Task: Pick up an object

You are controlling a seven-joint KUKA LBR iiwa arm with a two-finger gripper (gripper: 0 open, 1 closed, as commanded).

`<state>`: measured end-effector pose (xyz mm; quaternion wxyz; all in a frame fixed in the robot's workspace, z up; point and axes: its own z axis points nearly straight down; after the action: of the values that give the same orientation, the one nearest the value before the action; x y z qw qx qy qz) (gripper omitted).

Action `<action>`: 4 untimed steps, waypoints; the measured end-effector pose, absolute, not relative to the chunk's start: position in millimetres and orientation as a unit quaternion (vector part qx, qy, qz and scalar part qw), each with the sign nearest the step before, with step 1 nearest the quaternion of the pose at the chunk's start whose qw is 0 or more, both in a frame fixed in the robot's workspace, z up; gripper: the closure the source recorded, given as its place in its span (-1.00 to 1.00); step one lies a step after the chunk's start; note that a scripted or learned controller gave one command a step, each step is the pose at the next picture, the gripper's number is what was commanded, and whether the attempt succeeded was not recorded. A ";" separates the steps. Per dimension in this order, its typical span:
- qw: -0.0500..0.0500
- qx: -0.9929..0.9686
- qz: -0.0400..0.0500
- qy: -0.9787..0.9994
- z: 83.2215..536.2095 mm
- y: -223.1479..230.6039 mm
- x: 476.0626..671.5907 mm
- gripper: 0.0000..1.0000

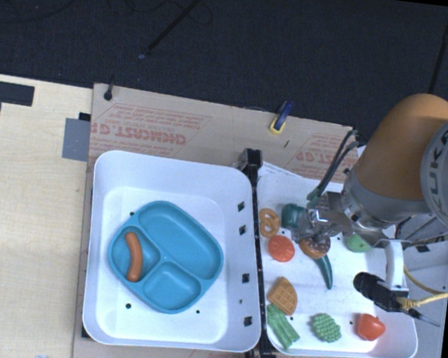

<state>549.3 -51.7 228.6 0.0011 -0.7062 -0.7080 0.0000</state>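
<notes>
Table [15, 212]: light wood top, with a cardboard sheet [181, 132] under two white bins. Cardboard print reads mirrored or upside down from here, can't make out a word reliably.

Arm [410, 162]: grey with an orange section, reaches in from the right over the right bin [397, 352]. White letters on the grey housing at the frame edge, looks like part of "KUKA".

Left bin [114, 176]: holds a blue divided plate [177, 254], with a sausage-like piece [134, 255] in its left compartment.

Right bin contents, all small toy food:
- green leafy piece [281, 327] and green bumpy piece [325, 327] near the front wall
- waffle-like tan piece [283, 294]
- red round piece [281, 249]
- red piece [369, 326] at the front right
- pretzel [268, 219] near the divider
- dark green pepper-like piece [326, 270]
- brown donut-like piece [314, 247], directly under the tool

End effector [314, 227]: low in the right bin, right over the donut-like piece, with a teal item beside it. Can't tell whether it's spread or closed, linkage and clutter hide it. Nothing visibly between the tips.

Progress, as a judgement: arm is at the pick site but no confirmed grasp. Nothing is lifted, every piece looks to be resting on the bin floor. Left to do: secure one item, probably the donut piece, and raise it clear. Crowding there could spoil the grab.
</notes>
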 end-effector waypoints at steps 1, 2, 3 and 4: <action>0.001 -0.708 0.001 -0.707 217.2 -64.8 556.6 1.00; 0.001 -0.707 0.000 -0.707 237.2 -58.8 553.8 1.00; 0.002 -0.708 0.002 -0.707 216.6 -63.7 549.5 1.00; 0.001 -0.707 0.001 -0.707 218.5 -66.5 550.7 1.00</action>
<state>550.7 -66.5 218.5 0.0013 -0.7072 -0.7070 0.0009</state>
